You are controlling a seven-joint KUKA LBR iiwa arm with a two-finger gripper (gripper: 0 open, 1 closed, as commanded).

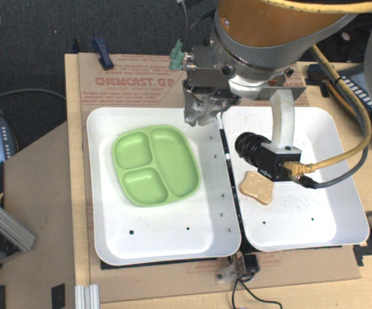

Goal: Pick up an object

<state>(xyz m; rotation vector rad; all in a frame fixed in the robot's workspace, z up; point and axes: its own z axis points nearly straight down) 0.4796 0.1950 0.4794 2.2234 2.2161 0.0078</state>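
Green plate: rigid, light, slick; take its rim at 3 o'clock.
Toast piece: light, crumbly.
Gripper: finger gap not discernible.

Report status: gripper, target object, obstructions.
Gripper over left bin's back right corner, holding nothing visible. Green tray in left bin, toast piece in right, untouched. No obstructions.

left bin: green divided plate lying flat | right bin: tan toast-like piece near its left wall | gripper: above the bins' far shared edge, nothing visibly held
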